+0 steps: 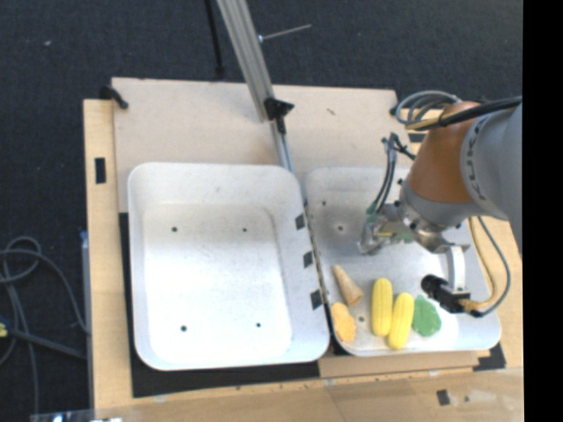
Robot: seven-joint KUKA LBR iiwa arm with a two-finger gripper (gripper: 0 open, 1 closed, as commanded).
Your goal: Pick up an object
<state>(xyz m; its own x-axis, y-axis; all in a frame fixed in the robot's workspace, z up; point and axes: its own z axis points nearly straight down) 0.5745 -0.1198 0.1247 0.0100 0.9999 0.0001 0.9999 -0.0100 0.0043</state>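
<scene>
In the right bin (339, 202) several toy foods lie near the front edge: a tan cone-shaped piece (347, 285), an orange piece (343, 323), two yellow corn cobs (382, 305) (402, 318) side by side, and a green piece (427, 317). My gripper (376, 236) hangs over the middle of this bin, a little behind the cone and the cobs. Nothing shows between its fingers. The wrist with its orange band (440, 161) covers the bin's back right part.
The left bin (215, 262) lies beside the right one, their rims touching along the middle. A slanted metal pole (251, 55) rises from behind the bins. Cables (479, 271) loop off the wrist over the right bin's right side.
</scene>
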